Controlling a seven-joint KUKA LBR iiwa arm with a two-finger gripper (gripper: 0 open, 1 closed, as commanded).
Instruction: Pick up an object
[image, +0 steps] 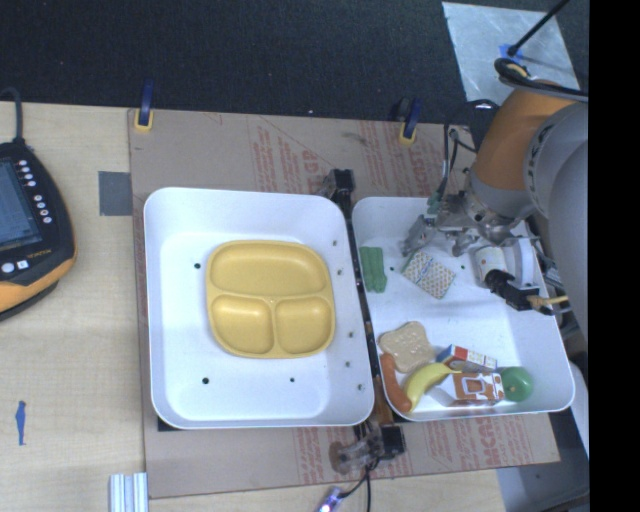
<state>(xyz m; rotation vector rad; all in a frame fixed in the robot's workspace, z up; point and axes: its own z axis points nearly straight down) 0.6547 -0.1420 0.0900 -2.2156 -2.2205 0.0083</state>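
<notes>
My gripper (432, 238) hangs over the far part of the right bin (505, 330), under the grey and orange arm that comes in from the right. Just in front of it lies a small square packet with a checked pattern (430, 273), close to the gripper or touching it. A green block (373, 268) rests by the bin's left wall. Crowded at the near edge are a slice of toast (405, 343), a banana (425, 381), a sausage (391, 383), a printed carton (472, 386) and a green apple (516, 382).
The left bin (160, 300) holds a yellow divided plate (270, 297). A black and orange pendant (25, 235) lies on the bench at the far left. Cables and a white fitting (510, 270) hang beside the wrist over the right bin's far right corner.
</notes>
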